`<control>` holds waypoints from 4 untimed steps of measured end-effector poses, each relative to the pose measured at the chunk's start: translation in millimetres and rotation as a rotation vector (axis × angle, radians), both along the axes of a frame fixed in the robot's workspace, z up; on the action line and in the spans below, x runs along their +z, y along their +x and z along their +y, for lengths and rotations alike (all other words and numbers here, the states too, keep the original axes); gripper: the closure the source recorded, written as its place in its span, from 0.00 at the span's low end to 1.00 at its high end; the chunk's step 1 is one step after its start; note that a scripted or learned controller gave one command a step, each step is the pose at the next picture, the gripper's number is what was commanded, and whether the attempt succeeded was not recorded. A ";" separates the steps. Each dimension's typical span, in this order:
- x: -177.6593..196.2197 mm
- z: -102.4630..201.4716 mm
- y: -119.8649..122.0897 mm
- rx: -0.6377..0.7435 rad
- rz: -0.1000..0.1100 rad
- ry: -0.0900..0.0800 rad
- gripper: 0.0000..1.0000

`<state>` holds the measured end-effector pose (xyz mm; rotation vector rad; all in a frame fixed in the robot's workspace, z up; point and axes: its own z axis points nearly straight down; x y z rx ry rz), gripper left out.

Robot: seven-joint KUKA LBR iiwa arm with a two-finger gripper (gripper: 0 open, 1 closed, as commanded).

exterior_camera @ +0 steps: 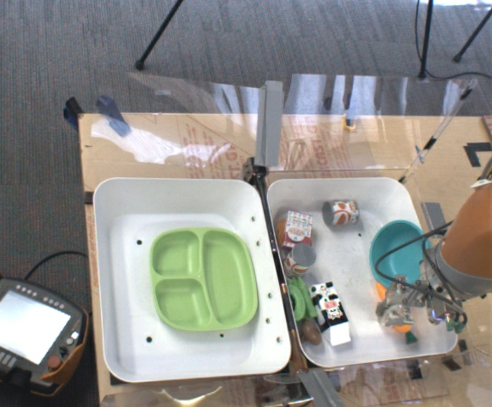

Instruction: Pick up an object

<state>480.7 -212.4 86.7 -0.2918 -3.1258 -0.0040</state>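
Bench (170,155): a cardboard-topped surface carrying two shallow white bins side by side, with a clear sheet standing behind them.
Left bin (119,219): holds a green divided plate (204,278), lying flat near its centre.
Right bin (382,189): crowded with small goods, and the arm works over its near right corner.
Arm (475,244): grey with an orange band, reaching in from the right and hanging low over the right bin.
Teal bowl (392,251): sits against the bin's right side, partly covered by the arm.
Gripper (407,312): down just in front of the bowl, above something orange (382,292) on the bin floor; I cannot tell from here how its jaws stand.
Cow-print carton (331,312): lies near the bin's front edge, left of the gripper.
Small can (341,214): on its side toward the back of the bin.
Patterned box (298,225): close to the divider, with a round tin (301,257) just in front of it.
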 end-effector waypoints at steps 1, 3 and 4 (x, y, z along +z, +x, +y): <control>0.1 23.7 9.8 -0.045 0.000 0.000 1.00; 0.1 35.0 35.9 -0.122 -0.002 -0.001 1.00; 0.2 35.1 36.0 -0.121 -0.002 -0.001 0.00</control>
